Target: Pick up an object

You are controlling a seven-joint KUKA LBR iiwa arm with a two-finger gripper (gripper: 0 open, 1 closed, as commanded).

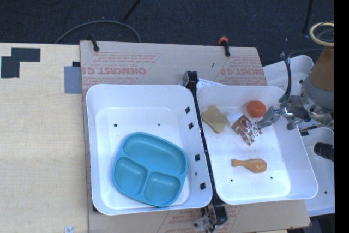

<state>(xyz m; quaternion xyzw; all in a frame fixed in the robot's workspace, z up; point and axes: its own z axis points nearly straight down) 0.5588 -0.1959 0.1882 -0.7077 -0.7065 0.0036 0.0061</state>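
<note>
Reaching into the right bin (pixel 297 172) from its right side, my pincer (pixel 264 120) hangs low beside a small patterned packet (pixel 246 129).

Whether my pincer is open or closed, I cannot tell. An orange ball (pixel 256 108) lies just above it, a tan sponge (pixel 214 118) further left, a toy drumstick (pixel 250 165) nearer the front. A blue divided plate (pixel 149 168) sits in the left bin (pixel 103 117).
</note>
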